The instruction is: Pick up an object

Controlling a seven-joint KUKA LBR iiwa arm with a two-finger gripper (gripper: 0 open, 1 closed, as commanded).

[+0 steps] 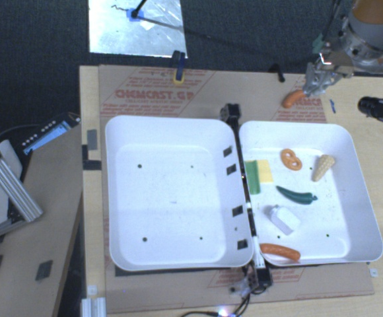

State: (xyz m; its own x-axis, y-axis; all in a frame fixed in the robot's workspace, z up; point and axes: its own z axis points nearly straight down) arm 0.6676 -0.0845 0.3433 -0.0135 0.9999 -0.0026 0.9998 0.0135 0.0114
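Note:
My gripper (pixel 312 91) hangs at the upper right, beyond the far rim of the right bin (pixel 350 177). Its fingers are shut on the right end of an orange sausage (pixel 293 99), which sticks out to the left and is lifted above the bench. Inside the right bin lie an orange pretzel (pixel 291 158), a cream cone (pixel 322 166), a dark green pepper (pixel 296 195), a yellow and green sponge (pixel 259 174), a small white bottle (pixel 280 218) and a second orange sausage (pixel 279 251) at the front rim.
The left bin (pixel 172 190) stands beside the right one, joined by a black hinge strip (pixel 241 177). Behind the bins lie a brown printed board (pixel 152 91) and a shiny sheet (pixel 135 18). A metal frame (pixel 6 190) stands at the far left.

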